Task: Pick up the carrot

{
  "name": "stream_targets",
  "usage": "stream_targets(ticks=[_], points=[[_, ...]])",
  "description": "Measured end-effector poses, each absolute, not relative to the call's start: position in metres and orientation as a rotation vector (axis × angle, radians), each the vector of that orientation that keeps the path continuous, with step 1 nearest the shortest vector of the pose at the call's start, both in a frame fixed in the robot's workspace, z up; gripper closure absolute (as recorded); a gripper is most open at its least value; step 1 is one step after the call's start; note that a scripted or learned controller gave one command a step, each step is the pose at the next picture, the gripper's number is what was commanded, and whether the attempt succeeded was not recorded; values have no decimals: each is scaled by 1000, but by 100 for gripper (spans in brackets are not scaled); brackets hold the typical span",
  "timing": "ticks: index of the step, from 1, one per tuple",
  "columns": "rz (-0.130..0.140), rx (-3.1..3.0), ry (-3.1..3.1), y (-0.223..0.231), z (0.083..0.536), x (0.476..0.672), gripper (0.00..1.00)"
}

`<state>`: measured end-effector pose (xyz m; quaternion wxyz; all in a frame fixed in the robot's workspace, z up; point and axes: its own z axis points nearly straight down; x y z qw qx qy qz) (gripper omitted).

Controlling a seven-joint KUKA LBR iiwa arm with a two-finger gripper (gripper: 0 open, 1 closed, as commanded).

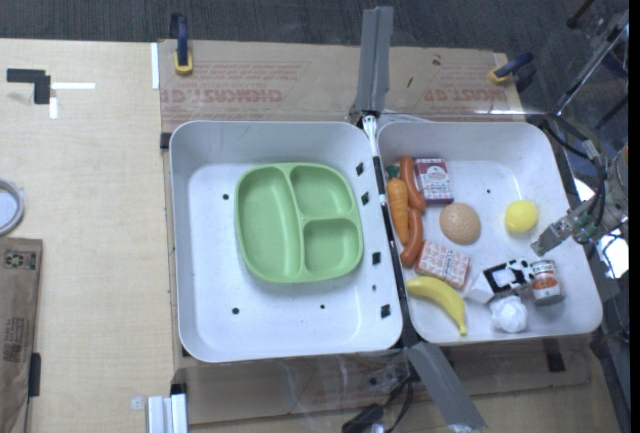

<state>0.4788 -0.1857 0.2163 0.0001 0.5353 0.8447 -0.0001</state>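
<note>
Underneath, a pale wooden bench (80, 221) is carrying two shallow white bins, with dark grey carpet lying beyond its far edge. Left white bin (200, 321) is holding a light green three-compartment plastic tray (298, 221). Right white bin (545, 156) is holding the orange carrot (399, 204), which is lying lengthwise against its left wall, beside reddish sausages (409, 233), a round tan bun (460, 223), a yellow lemon (520, 217) and a yellow banana (440, 298). Grey two-finger gripper (556, 235) is hanging at that bin's right wall, well apart from the carrot; whether it is parted or closed cannot be told.
</note>
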Motion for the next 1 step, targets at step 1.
stream_targets(ticks=[1], points=[[0,962,2987,-190,253,499,100]])
